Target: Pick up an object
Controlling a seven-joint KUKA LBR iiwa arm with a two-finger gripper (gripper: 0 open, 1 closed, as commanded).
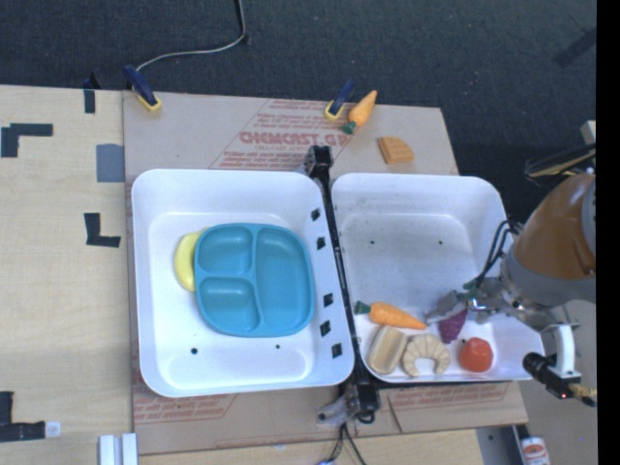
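The right bin [417, 201] holds several toy foods along its near edge: an orange carrot [396, 315], a tan bread piece [386, 349], a croissant [426, 355], a red tomato [476, 355] and a small purple piece [451, 327]. My gripper [449, 308] reaches in from the right and hangs low over the bin, just above the purple piece and right of the carrot's tip. Whether it touches the purple piece is unclear. Nothing is visibly lifted.
The left bin [160, 260] holds a blue divided plate [256, 279] with a yellow piece [185, 260] partly under its left side. Behind the bins, on the cardboard, lie a small orange carrot [362, 108] and a tan block [394, 149]. Clamps [143, 87] hold the cardboard's far edge.
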